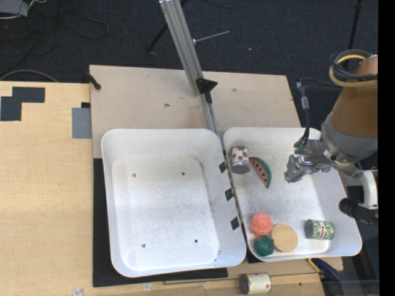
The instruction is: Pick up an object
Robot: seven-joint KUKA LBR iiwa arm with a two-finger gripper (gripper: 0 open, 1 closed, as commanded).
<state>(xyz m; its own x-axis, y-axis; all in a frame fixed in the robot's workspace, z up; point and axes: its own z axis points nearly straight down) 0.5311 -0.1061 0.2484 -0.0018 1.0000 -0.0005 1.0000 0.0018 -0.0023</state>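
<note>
Green can [319, 229] at bin's [345, 246] front, end effector [297, 169] above bin floor, touching nothing

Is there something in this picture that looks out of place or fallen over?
One thing: a small cylinder lies on its side outside the bins, on the bench in front of the right bin. Inside that bin, the green can also lies on its side.

The gripper [295, 170] hovers over the right bin [345, 242] beside a watermelon slice [262, 171].
</note>
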